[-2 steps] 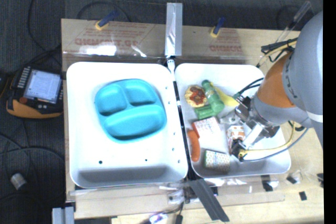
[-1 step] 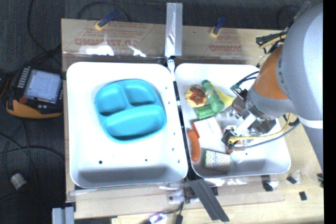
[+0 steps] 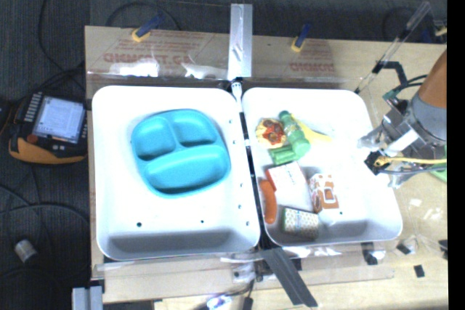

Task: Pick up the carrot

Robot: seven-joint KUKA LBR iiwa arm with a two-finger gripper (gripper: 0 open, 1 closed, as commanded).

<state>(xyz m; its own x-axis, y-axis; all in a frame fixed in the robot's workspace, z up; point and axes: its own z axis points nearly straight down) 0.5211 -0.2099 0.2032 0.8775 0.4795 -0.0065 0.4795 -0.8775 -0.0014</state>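
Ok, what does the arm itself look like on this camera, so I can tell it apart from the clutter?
The arm is a rounded grey body with an orange band above the wrist. The tool at its end is pale grey and silvery, blocky in shape and narrower than the wrist. No markings can be made out at this size.

A tray (image 3: 180,150) sits mid left bin (image 3: 116,229); the carrot (image 3: 269,203) lies along the right bin's (image 3: 356,185) left wall, near its front.
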